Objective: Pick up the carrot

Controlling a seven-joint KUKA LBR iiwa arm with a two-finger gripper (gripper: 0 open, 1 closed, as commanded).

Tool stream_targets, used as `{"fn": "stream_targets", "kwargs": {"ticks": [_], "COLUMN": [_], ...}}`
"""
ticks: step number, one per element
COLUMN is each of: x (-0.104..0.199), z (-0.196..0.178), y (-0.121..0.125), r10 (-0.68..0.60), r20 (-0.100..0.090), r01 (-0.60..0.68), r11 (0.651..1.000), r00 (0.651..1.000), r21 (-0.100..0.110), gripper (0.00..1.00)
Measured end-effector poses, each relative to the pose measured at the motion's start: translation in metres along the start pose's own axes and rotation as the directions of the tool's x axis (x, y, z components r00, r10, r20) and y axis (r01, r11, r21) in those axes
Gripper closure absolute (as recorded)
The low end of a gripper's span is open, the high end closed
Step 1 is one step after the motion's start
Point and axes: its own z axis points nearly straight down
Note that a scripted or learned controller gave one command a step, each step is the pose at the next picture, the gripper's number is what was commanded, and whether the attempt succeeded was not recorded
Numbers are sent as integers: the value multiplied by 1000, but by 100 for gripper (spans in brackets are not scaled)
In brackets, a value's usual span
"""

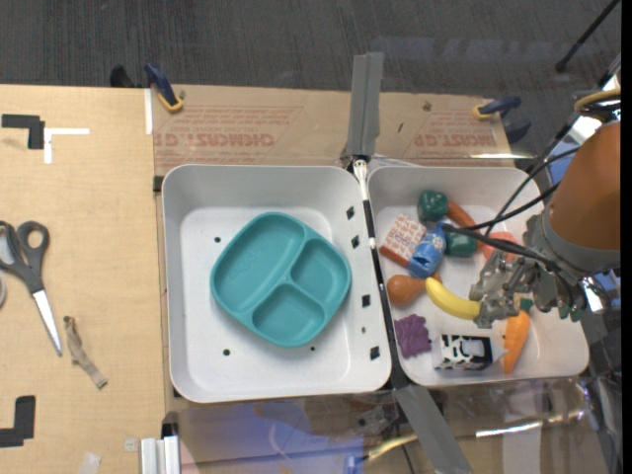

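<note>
The carrot (514, 342) lies in the right bin (563, 368) near its front right corner, long axis running front to back with a slight tilt. The pincer (502, 299) hovers just beside its upper end, slightly left; whether it is open cannot be told.

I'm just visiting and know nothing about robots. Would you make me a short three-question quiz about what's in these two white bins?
1. True or false: the teal plate lies in the left bin.
2. Which lies nearest the tool? A) scissors B) carrot C) teal plate
3. Fill in: the banana lies in the ___ bin.

Key: 1 true. 2 B; the carrot lies just below the tool in the right bin, not gripped as far as the view shows. 3 right.
</note>
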Motion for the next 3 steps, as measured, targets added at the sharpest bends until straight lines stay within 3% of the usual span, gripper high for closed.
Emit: {"fn": "stream_targets", "kwargs": {"ticks": [1,2,3], "x": [8,-6,-8], "z": [10,43,81], "y": [-29,6,-78], "r10": [-374,66,-113], "r20": [-1,-3,6], "r01": [374,-66,113], "r11": [927,998,994], "r00": [927,998,994], "r21": [-1,0,3], "gripper": [100,100,100]}}
